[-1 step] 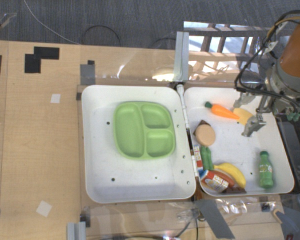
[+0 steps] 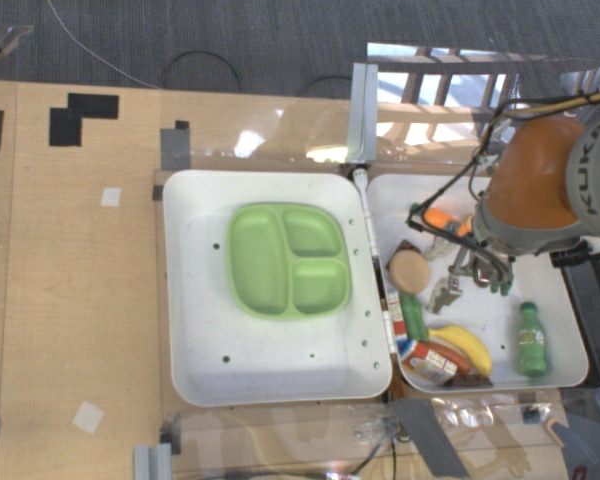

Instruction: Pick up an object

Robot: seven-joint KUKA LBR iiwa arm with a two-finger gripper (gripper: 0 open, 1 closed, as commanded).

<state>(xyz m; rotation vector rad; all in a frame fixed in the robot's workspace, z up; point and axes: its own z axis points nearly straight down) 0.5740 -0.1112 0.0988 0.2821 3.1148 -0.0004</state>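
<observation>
The left bin [image 2: 190,368] sits at the near bench edge and holds a green divided plate [image 2: 285,259] at its centre. The right bin [image 2: 570,368] holds a tan round object [image 2: 410,270], a green marker [image 2: 412,316], a banana [image 2: 464,346] and a green bottle [image 2: 530,338]. The gripper [image 2: 458,286] hangs above the right bin floor beside the round object, with nothing visibly grasped; jaw opening cannot be determined.

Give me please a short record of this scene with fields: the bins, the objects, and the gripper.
left bin: holds a green divided plate
right bin: holds a banana, a green bottle, a round tan object, a green stick-shaped item
gripper: low over the right bin, between the tan object and the bottle
grasp: none visible
</observation>
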